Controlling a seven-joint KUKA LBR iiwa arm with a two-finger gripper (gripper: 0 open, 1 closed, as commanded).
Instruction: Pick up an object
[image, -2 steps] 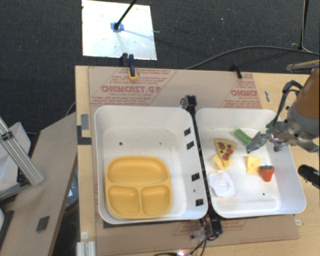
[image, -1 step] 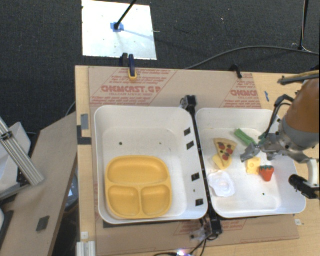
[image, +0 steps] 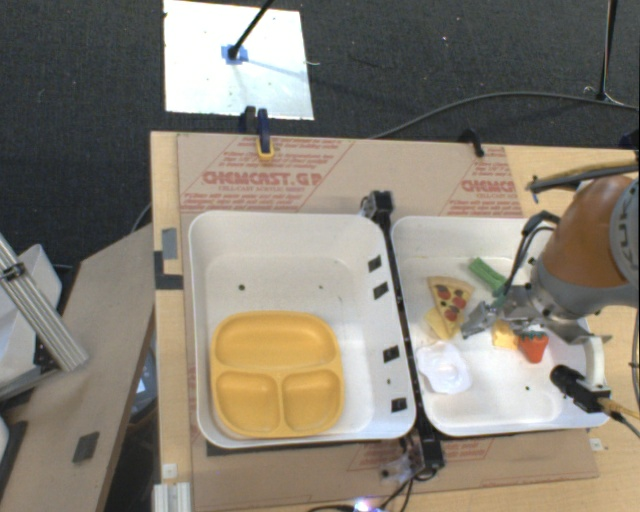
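Several small things lie in the right bin (image: 560, 415): a pizza slice (image: 448, 298), a green piece (image: 489, 271), a white crumpled lump (image: 445, 368), a yellow bit (image: 503, 336) and an orange-red piece (image: 534, 346). The left bin (image: 300, 240) carries a yellow divided tray (image: 278, 373). Both bins sit on the counter (image: 330, 165).

From the one camera above, the arm (image: 598, 240) reaches in from the right and its hand (image: 495, 318) is low over the right bin, just beside the pizza slice's right edge and close to the yellow bit. Whether the hand is open or closed I cannot tell; its tip is a dark blur against the bin floor, and nothing can be seen gripped in it.

By my reading this is the approach, or the very start of a grasp, with the pick not yet made. No object is named by the task; the pizza slice looks the likeliest target, with the yellow bit about as near.

The slice lies flat near the bin's left wall. Its long axis runs roughly toward and away from the camera, slightly tilted, with the broad end toward the far wall and the narrow end nearer the camera. The next move calls for settling squarely over one object, crossing the slice's narrow width rather than its length, and closing without nudging the neighbours.
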